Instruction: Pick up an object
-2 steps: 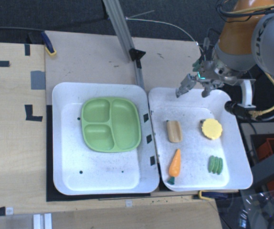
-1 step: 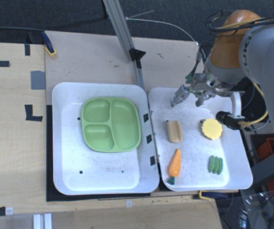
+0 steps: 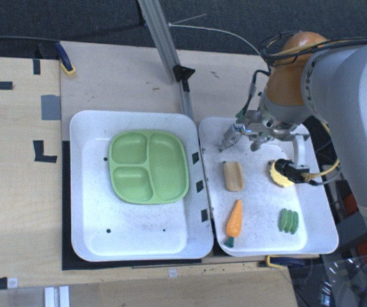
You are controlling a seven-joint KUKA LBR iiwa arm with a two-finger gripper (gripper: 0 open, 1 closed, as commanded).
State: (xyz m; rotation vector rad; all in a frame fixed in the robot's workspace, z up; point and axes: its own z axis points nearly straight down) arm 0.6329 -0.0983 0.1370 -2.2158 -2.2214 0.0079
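Your gripper (image 3: 241,139) hangs open and empty over the right bin (image 3: 318,235), above the tan block (image 3: 233,175). Descend off-centre and you could nudge it toward the carrot (image 3: 234,219) without catching it.

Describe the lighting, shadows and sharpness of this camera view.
Camera view: even, soft light; the white bins look bright but not blown out; faint shadows under the green plate and carrot; the tool and the arm look slightly soft.
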